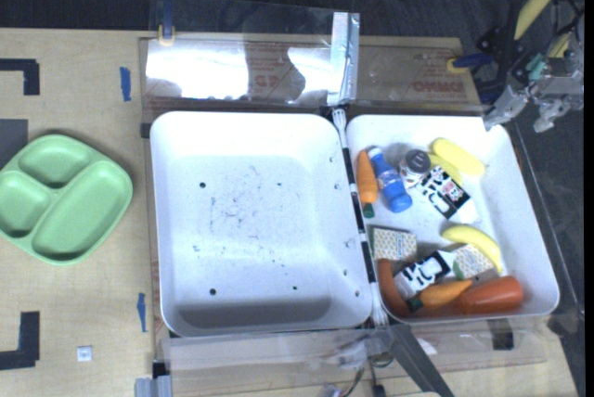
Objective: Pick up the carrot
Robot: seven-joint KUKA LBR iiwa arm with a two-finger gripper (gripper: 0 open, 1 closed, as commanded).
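- Carrot (444, 294): orange, lying at the near edge of the right bin (534, 228), touching a red pepper-like veg (490, 294) on its right & a black-and-white packet (423, 270) just behind it.
- A 2nd orange carrot-like piece (368, 178) lies lengthwise at the far-left side of the same bin, beside a blue bottle (392, 181).
- Other items in right bin: 2 yellow bananas, one at the far side (457, 157), one mid-right (474, 243); a black-and-white carton (443, 190) between them; a speckled sponge-like pad (393, 245) near the left wall.
- Left bin (246, 219): white, w/ faint scuff marks.
- Gripper (534, 103): above the far-right corner of the right bin, well apart from the carrot; can't tell whether it is spread or closed.
- Green divided plate (60, 198) sits on the wooden worktop (74, 61), left of both bins.
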